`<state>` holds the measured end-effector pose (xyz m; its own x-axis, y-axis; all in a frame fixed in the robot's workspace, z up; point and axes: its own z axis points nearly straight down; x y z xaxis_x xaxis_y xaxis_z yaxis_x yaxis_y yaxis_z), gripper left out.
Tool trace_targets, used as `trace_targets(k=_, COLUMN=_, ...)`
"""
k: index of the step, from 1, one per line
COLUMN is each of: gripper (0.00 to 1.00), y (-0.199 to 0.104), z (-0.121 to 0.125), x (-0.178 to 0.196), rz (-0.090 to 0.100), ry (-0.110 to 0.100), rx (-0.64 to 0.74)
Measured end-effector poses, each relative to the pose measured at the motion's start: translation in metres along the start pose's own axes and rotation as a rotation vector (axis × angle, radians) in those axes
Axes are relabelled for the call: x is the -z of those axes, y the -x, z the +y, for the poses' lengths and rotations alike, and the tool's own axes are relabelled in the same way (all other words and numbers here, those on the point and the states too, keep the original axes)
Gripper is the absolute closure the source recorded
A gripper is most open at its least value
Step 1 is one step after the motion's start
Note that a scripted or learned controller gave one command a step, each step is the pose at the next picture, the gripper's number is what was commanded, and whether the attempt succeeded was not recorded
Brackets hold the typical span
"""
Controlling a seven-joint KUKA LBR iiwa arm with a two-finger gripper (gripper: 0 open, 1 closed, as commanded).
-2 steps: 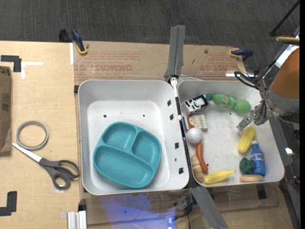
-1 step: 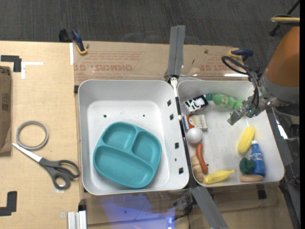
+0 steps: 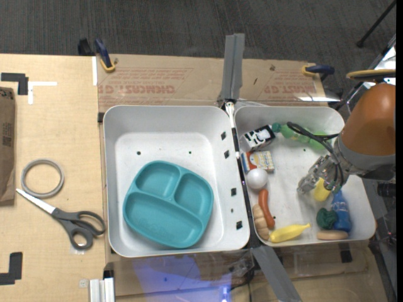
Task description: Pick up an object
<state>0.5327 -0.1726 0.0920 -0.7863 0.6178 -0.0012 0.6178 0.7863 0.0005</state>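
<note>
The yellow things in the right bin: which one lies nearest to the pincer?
The small yellow piece right at the pincer, in the bin's right half. The other, a long yellow banana, lies apart near the front wall, beside the orange sausage.

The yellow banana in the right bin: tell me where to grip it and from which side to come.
Grip the banana at its middle, coming straight down from above with the pincer closing across its narrow width. It lies flat on the floor of the right bin near the front wall, long axis running left to right. The orange sausage lies close to its left end, so the middle looks safest.
</note>
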Motion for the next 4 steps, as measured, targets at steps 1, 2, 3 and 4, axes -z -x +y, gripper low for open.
trace_targets(k=1, gripper=1.00, y=-0.029, z=0.077, x=0.129, rz=-0.001, ry=0.001, rx=-0.116)
trace_targets(k=2, gripper=1.00, y=0.030, z=-0.018, x=0.025, rz=0.000, ry=-0.001, rx=0.137)
trace_targets(k=3, gripper=0.00, y=0.030, z=-0.017, x=0.026, rz=0.000, ry=0.000, rx=0.137)
trace_targets(k=4, gripper=0.00, y=0.036, z=-0.019, x=0.000, rz=0.000, ry=0.001, rx=0.049)
